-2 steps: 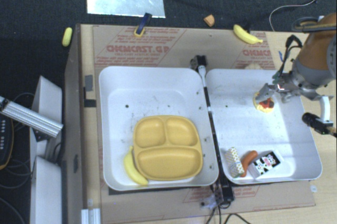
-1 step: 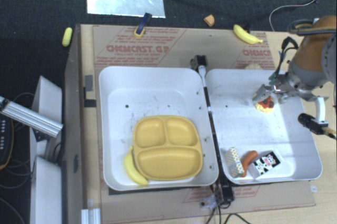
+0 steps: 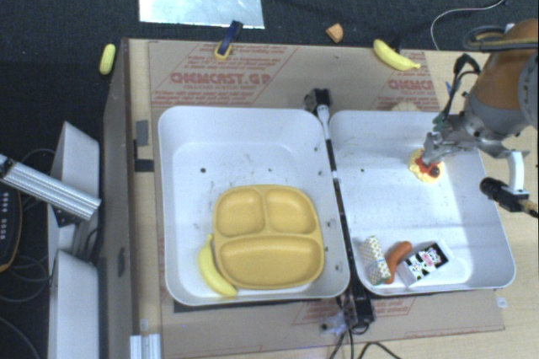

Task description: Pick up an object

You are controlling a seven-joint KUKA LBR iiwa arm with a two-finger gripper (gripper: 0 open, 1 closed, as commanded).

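Right bin (image 3: pixel 472 214): gripper (image 3: pixel 431 157) at 1 o'clock, directly over red-yellow object (image 3: pixel 425 170); pincer state cannot tell. Left bin (image 3: pixel 194 138): yellow tray (image 3: pixel 268 236), banana (image 3: pixel 212 270) at 7 o'clock.

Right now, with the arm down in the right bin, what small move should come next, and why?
Probably a short straight descent, then close. The gripper sits right over the small red and yellow object near the far side of the right bin, with nothing else crowding it. Whether contact is made cannot be told.
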